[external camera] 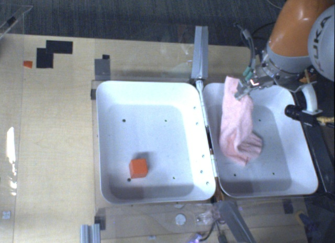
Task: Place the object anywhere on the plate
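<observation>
Camera view: our pincer clamps the soft pink cloth's top edge over the right white bin; held by one corner, it could slip free.

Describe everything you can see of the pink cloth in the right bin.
The pink cloth looks like soft, towel-like fabric, pale pink. It hangs stretched lengthwise, its top corner pinched in the gripper near the back of the right white bin. Its lower end is bunched in folds that rest on the bin floor, left of centre, near the wall shared with the left bin.
</observation>
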Tool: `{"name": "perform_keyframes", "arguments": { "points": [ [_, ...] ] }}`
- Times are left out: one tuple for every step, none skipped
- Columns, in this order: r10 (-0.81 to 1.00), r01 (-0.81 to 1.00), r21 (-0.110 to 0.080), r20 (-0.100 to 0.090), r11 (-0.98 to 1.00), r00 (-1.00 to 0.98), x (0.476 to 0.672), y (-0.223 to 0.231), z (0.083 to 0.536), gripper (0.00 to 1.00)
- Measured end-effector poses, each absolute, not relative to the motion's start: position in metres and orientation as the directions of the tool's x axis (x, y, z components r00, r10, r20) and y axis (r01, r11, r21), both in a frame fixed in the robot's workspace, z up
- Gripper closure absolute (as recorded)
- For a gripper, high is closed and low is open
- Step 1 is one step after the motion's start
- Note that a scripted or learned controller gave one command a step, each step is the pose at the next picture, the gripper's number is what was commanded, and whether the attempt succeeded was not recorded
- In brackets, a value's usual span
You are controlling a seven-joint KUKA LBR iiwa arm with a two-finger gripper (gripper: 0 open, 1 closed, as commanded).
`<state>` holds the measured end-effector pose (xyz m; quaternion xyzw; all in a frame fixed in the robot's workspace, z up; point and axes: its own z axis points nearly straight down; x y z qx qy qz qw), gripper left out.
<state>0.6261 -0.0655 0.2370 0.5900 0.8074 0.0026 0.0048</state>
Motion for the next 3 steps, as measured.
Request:
{"name": "perform_keyframes", "arguments": {
  "points": [
    [0.951, 0.951, 0.006, -0.002, 0.309, -0.309, 0.628, -0.063, 0.226, 1.00],
    [0.754, 0.754, 0.008, -0.006, 0.657, -0.657, 0.617, -0.013, 0.237, 1.00],
    [0.438, 0.438, 0.005, -0.006, 0.899, -0.899, 0.597, 0.033, 0.227, 1.00]
  ]
}}
